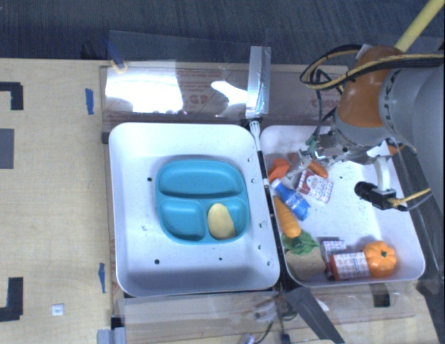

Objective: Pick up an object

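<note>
My gripper [315,151] hangs low over the upper left of the right bin [412,246], above a crowded heap: an orange piece [279,168], a red-and-white packet [317,187] and a blue wrapper [292,201] lying touching. Whether it is closed I cannot tell. The risk, as I judge it, is pinching two items together or slipping off the flat packet.

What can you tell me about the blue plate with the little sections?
The blue tray looks like smooth plastic, with rounded corners. It has three compartments: one long one across the top and two smaller ones below. It lies flat in the middle of the left white bin. A yellow, egg-shaped thing, maybe a lemon or potato, rests in the lower right compartment. The other two compartments hold nothing.
</note>
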`<state>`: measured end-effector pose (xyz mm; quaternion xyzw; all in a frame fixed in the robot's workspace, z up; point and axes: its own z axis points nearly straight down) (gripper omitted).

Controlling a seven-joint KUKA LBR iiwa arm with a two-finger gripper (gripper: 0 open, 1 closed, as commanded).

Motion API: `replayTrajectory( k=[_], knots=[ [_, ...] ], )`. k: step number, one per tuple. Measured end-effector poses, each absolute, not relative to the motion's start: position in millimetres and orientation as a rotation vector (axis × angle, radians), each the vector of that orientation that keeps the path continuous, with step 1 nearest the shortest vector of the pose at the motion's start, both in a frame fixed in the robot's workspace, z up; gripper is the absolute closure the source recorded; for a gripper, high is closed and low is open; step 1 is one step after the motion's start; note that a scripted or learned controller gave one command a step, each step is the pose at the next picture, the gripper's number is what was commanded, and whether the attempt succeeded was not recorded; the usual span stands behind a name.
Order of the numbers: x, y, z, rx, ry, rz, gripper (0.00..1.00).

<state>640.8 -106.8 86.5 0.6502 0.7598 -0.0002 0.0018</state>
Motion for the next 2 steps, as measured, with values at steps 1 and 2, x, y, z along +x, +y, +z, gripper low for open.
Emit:
replayTrajectory(
  k=[1,2],
  knots=[
    [642.7,-107.2,99.1,2.038,2.380,0.006,1.00],
    [669.2,-16.7,190.0,2.111,2.319,0.014,1.00]
  ],
)
